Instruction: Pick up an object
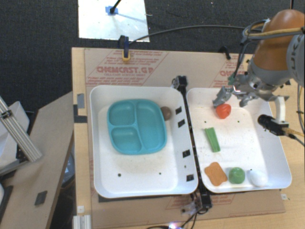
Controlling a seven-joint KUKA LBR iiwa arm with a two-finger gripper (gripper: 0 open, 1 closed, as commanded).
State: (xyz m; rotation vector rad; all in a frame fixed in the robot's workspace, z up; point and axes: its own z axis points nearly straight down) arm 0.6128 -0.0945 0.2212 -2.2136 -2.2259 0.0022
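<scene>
So the thing nearest the action is a small round red-orange object [223, 111], looks like a toy tomato, smooth and a bit glossy, sitting in the far part of the right white bin [274, 147]. It's resting on the bin floor, not lifted. My gripper [234, 95] hangs just above and beside it, with one grey finger [222, 98] angled down toward the red piece's top left, but I can't tell from here whether the fingers are apart or together, and I see nothing between them.

Moving out from there, same bin: a green stick-shaped block [212, 140] lies near the middle, tilted slightly. Along the near edge there's an orange flat blobby piece [216, 173], a green ball [236, 175] just beside it, and a white rounded lump [259, 178] next to that, hard to make out against the bin.

The left white bin [102, 142] holds a teal divided plastic tray [137, 127] with three compartments, and a small brown round thing [166, 112] touches its far right corner. Both bins sit on a cardboard-covered tabletop [143, 63].
</scene>
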